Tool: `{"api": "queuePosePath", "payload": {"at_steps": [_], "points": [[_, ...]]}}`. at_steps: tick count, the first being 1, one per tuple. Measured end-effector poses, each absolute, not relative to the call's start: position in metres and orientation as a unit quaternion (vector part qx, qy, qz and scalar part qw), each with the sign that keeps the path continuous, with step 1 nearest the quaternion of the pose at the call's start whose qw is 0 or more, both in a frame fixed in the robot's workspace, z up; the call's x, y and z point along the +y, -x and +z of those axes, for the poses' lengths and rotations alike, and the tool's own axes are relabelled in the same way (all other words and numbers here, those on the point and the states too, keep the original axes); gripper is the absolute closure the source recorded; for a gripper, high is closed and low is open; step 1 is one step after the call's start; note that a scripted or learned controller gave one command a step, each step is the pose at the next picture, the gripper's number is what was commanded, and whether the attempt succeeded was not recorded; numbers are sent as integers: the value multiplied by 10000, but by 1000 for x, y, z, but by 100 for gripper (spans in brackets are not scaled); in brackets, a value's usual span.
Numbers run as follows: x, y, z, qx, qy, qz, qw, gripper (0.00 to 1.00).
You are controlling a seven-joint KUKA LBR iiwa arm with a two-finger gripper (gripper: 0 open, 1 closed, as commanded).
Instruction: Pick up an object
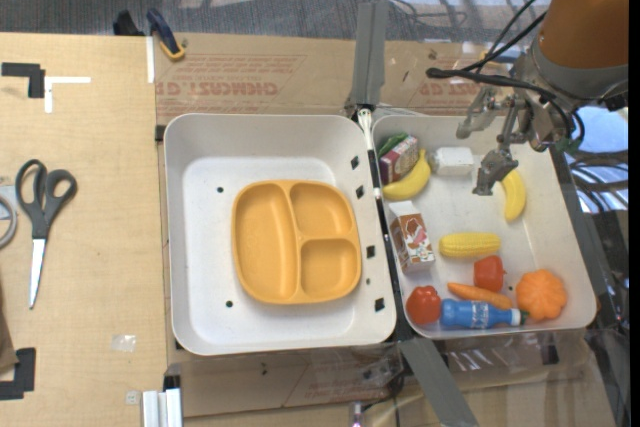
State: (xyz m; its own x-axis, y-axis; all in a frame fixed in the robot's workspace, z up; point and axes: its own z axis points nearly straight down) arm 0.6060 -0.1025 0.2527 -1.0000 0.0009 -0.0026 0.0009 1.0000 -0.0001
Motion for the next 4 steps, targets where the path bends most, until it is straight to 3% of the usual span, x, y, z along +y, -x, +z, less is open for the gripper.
{"api": "queuePosePath", "payload": {"at_steps": [1,2,3,4], "points": [[-99,-646,160,10000,86,-3,17,0],[-100,-657,94,9995,-323,-1,26,0],[-102,-660,107,9995,-308,-23,75,100],[-168,-647,349,9968,-804,-5,28,100]]}}
